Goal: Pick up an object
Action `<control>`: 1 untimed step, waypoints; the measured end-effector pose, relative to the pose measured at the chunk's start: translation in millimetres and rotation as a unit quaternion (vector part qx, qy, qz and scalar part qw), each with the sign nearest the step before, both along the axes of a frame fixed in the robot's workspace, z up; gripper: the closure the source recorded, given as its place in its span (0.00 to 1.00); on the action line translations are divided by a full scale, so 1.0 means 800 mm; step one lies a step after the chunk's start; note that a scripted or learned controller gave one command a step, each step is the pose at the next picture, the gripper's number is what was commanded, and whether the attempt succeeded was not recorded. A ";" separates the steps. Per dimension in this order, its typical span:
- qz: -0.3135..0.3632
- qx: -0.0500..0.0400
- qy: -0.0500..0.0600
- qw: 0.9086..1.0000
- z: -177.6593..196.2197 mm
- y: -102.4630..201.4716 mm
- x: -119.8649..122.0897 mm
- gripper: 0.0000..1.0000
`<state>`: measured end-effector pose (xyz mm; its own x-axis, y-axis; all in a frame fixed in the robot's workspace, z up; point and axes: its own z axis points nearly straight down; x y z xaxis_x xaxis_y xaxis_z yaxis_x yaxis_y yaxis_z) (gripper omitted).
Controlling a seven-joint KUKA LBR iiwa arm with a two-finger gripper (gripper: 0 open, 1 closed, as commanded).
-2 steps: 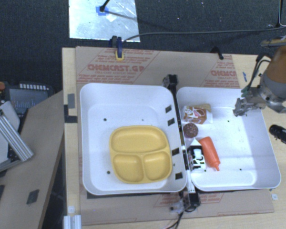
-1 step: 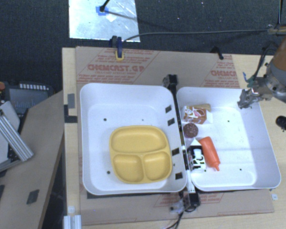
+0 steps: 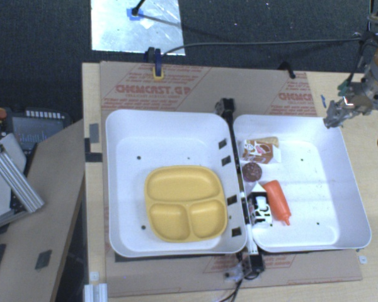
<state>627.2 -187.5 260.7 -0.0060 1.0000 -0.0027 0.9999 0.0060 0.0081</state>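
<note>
Red lettering reading "CHEMCAST GP" is printed, upside down as viewed, on the brown sheet (image 3: 176, 83) laid over the worktop (image 3: 91, 93); a second, partly cut-off run of the same red lettering is seen at the sheet's far right corner. A small packet (image 3: 261, 150) with a red and white printed label lies in the right bin (image 3: 340, 187) near its far left corner; the print is too small to be read. Just in front of it a dark round disc (image 3: 252, 171) is seen; nearer still, an orange carrot-shaped toy (image 3: 278, 200) lies slanted, touching a black and white item (image 3: 259, 209) at the bin's left wall. These things are crowded along the left side; the right half of that bin's floor is left as bare white. A yellow divided tray (image 3: 185, 202) sits in the left bin (image 3: 123, 168), towards its near edge, with bare floor behind it. The hand (image 3: 334, 114) hovers over the right bin's far right corner, well apart from the objects; whether it is spread or closed cannot be told; nothing is seen in it.
</note>
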 end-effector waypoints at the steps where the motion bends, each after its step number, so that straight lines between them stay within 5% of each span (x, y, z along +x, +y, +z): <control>1: 0.002 0.002 0.002 1.000 0.003 0.075 0.013 1.00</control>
<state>637.6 -127.9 262.8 -0.0101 0.9999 0.0009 0.9999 0.0101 0.0037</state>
